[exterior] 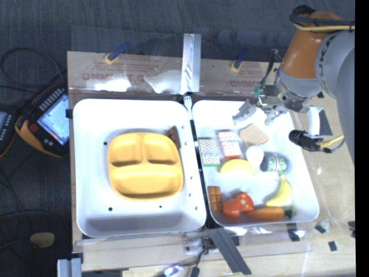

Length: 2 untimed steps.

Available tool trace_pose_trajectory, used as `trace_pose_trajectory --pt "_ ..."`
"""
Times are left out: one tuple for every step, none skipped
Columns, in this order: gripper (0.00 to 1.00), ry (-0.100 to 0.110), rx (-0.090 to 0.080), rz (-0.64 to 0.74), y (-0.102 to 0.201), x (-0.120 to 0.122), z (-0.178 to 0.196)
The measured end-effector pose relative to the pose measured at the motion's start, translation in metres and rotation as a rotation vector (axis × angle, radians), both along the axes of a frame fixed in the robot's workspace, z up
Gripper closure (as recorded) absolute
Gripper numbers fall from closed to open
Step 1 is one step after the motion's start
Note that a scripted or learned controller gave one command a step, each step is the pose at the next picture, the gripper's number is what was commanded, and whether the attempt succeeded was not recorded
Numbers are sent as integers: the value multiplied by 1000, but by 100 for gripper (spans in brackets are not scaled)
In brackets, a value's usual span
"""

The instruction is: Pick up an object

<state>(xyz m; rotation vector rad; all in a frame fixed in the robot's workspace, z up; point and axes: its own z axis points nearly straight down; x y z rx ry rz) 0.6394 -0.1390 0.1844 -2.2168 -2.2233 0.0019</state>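
Nearest candidate is the bread slice (253, 135), flat in the upper part of the right bin (305, 172), roughly round so no real long axis to align to. The gripper (259, 109) sits just above it in view, toward the bin's back wall, so the slice lies a short way forward and down from the fingertips. Fingers (244, 112) look spread, nothing between them; I'd call it apart and empty. Judgement: a short drop and slight move toward the bin centre puts it over the slice. Neighbours crowd that spot: pink box (229, 143) just left of the slice, white egg-like piece (254, 154) touching or nearly touching below it, green can (274, 164) to the lower right. Further out, the yellow lemon (236, 167), banana (279, 191), carrot (266, 213) and red pepper (236, 205) lie well apart from the fingers. Left bin (92, 172) holds a yellow divided plate (145, 165), far from reach now.
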Motion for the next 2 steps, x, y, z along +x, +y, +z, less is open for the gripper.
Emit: trace_pose_trajectory --pt "0 0 1 -251 -9 -28 -67" --pt "0 -23 -4 -225 14 12 -87"
